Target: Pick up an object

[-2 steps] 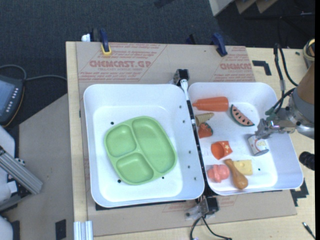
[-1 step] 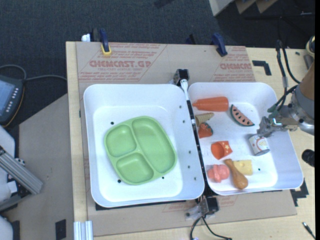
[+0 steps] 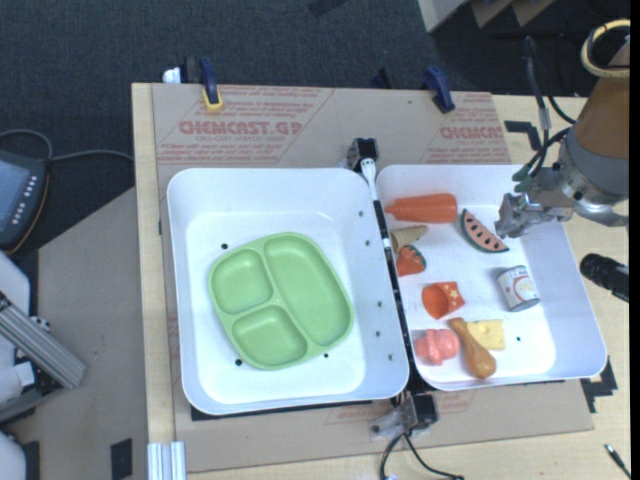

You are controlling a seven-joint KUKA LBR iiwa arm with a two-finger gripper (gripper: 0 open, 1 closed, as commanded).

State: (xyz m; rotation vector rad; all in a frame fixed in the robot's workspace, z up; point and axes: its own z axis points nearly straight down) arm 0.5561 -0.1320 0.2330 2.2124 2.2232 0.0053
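Overhanging watermelon slice [image 3: 484, 233]: gripper [image 3: 508, 218], blurred

The bench [image 3: 300, 118] bears two white bins [image 3: 200, 228] [image 3: 570, 298] side by side.

The arm [image 3: 600, 148] reaches in from the right at the far side, its orange band above a grey wrist. Its gripper [image 3: 512, 218] points down and leftward, hanging low.
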